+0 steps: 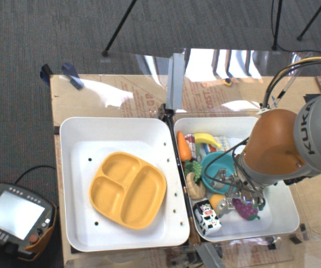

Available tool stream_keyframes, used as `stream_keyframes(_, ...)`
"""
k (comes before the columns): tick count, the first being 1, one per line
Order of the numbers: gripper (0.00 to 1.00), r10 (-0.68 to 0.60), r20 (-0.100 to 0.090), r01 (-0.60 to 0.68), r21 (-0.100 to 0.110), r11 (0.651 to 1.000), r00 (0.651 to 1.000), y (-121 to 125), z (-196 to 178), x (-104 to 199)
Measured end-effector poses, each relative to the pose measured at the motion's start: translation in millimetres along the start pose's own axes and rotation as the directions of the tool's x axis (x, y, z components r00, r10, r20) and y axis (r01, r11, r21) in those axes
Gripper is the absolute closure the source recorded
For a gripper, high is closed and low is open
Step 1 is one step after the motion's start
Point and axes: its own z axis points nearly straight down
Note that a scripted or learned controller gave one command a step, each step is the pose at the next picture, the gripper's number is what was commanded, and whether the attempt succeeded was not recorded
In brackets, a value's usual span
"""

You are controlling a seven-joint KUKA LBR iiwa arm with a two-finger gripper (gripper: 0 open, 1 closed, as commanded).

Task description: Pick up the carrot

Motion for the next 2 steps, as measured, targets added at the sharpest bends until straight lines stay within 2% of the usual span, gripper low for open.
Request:
stream_keyframes(1,1.0,0.0,0.003,0.0,-0.013,1.0,1.0,74,-93,34)
stream_keyframes(2,1.0,0.016,0.001,-0.016,-0.012,1.0,1.0,27,-351,30)
